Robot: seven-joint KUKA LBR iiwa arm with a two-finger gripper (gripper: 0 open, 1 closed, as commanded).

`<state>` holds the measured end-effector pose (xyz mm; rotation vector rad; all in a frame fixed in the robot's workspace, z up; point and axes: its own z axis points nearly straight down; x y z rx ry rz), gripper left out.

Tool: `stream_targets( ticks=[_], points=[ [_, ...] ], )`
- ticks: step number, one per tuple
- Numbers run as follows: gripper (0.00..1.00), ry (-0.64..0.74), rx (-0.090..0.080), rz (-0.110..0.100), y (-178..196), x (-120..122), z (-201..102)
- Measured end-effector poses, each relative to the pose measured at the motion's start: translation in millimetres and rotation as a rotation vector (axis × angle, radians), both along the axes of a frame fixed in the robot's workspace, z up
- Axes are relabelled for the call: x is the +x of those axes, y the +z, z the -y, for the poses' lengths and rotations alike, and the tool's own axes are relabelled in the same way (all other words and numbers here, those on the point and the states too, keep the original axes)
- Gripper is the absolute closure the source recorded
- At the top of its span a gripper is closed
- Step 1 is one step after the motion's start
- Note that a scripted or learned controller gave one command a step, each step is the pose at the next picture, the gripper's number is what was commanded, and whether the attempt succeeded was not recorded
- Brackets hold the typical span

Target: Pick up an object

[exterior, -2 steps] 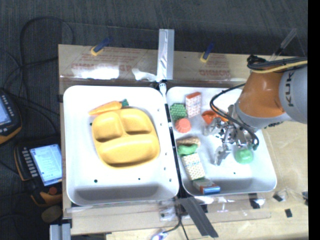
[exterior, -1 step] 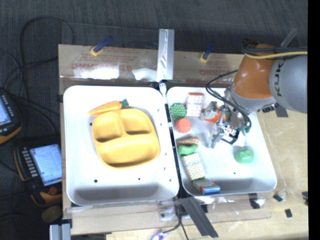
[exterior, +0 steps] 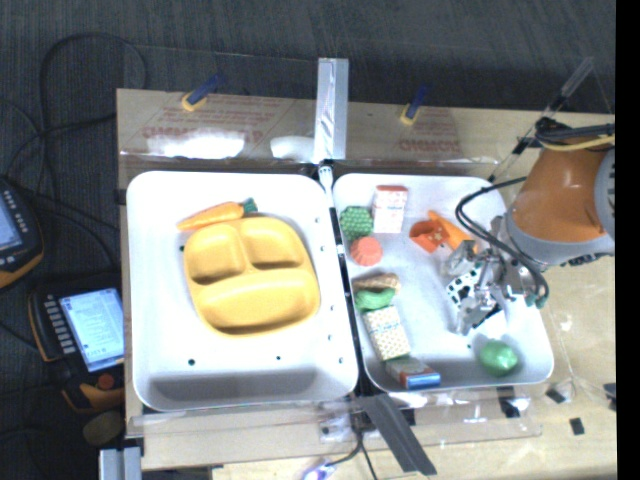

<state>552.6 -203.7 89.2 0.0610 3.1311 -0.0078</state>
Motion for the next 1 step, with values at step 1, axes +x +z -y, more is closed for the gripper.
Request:
stream_targets(
  ticks=[1],
  points=[
    [0.00,0.137,-0.002,-0.004,-0.6,46.2,-13.6]
  ],
)
